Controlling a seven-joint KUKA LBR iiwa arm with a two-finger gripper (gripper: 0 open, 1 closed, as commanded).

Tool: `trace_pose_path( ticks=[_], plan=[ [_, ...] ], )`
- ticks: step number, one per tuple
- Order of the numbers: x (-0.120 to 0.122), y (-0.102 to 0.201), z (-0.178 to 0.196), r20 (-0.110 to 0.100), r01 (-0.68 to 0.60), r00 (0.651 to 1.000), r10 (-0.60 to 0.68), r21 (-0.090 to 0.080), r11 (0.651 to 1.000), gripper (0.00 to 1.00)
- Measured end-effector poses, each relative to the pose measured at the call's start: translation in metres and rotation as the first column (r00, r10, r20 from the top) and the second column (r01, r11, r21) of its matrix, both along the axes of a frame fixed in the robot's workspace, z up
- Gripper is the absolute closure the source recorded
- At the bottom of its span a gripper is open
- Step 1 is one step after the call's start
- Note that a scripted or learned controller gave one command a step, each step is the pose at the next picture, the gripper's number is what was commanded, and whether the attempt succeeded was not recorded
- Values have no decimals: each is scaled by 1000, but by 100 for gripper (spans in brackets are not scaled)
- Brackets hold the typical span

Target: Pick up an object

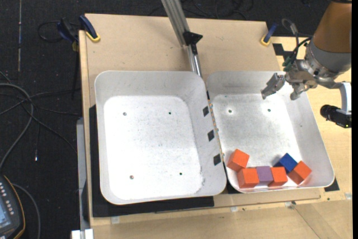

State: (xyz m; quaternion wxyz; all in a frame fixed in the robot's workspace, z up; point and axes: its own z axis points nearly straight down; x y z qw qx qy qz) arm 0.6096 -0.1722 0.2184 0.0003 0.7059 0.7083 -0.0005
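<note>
2 white bins are sitting side by side: the left bin (106, 120) at frame centre-left, the right bin (313, 137) holding 6 blocks (263, 175) clustering along its lower edge. At upper right, the gripper (284, 89) is hovering with fingers spread, gripping nothing.

Gripper (285, 89) hovers over right bin (263, 120), at its 1 o'clock corner, fingers spread, nothing between them. Blocks (267, 170) clustered at bin's 5 o'clock edge. Left bin (148, 137) alongside.
</note>
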Motion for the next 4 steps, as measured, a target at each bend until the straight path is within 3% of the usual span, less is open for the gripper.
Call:
trace_pose_path(
  ticks=[1,2,3,4],
  plan=[
    [67,5,-95,-2,-1,1000,1,1,1000,0],
    [16,13,-125,-7,6,1000,-6,2,1000,0],
    [-21,34,-123,-2,4,1000,-4,2,1000,0],
    [63,-45,-121,10,3,1000,-3,-5,1000,0]
  ],
)
